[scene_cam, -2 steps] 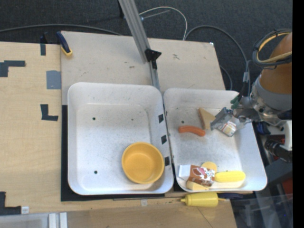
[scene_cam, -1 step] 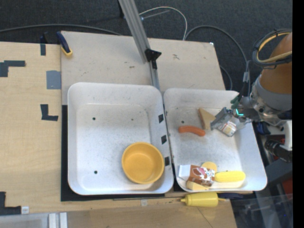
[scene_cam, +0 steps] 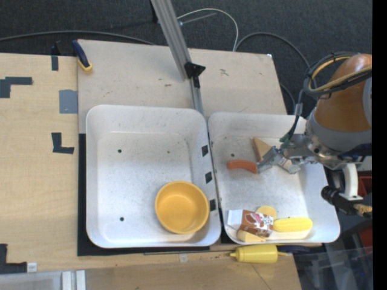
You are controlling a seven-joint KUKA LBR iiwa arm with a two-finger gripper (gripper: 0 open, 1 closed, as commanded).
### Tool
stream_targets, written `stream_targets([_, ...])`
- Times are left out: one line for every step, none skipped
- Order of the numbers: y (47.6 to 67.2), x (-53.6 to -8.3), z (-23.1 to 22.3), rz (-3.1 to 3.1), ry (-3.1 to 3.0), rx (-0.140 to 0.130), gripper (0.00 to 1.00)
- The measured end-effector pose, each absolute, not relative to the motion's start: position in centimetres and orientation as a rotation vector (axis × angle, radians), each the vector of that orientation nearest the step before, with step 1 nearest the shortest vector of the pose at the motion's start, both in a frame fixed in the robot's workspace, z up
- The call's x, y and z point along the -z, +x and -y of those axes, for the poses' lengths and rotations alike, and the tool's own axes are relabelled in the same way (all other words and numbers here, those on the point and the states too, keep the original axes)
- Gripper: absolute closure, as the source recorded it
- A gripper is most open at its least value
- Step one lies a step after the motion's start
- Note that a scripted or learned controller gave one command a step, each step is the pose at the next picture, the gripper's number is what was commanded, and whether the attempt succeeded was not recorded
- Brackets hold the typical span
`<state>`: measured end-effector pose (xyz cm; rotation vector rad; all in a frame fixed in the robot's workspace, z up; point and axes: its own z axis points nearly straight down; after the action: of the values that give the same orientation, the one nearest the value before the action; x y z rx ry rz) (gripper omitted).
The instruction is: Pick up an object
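Observation:
My gripper (scene_cam: 266,160) hangs low over the middle of the right bin (scene_cam: 275,122), reaching in from the right. Just left of its tip lies a small orange-red stick (scene_cam: 242,165). A tan wedge (scene_cam: 261,145) sits right behind the tip, touching or nearly touching it. Along the right bin's front wall lie a yellow oblong piece (scene_cam: 293,225), a brown and red packet (scene_cam: 254,222) and a small yellow round piece (scene_cam: 266,211). A yellow bowl (scene_cam: 181,206) stands upright at the front right of the left bin (scene_cam: 97,162).
A yellow squeeze bottle (scene_cam: 257,254) lies on the bench outside the right bin's front edge. A grey pole (scene_cam: 172,23) slants in from the top to the gap between the bins. A blue and yellow clamp (scene_cam: 81,56) sits at the back left.

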<state>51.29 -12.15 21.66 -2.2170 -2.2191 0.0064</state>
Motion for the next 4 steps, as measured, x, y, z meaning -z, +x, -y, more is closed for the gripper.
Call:
stream_targets([51.3,-15.6,12.9,2.216,-2.217,-0.009,0.00])
stream_targets([51.2,-9.3,12.1,2.217,-2.214,-0.009,0.00])
stream_targets([51.3,-10.6,12.1,2.220,-2.215,-0.004,1.00])
stream_targets([50.8,-15.0,12.2,2.223,-2.221,0.001,1.00])
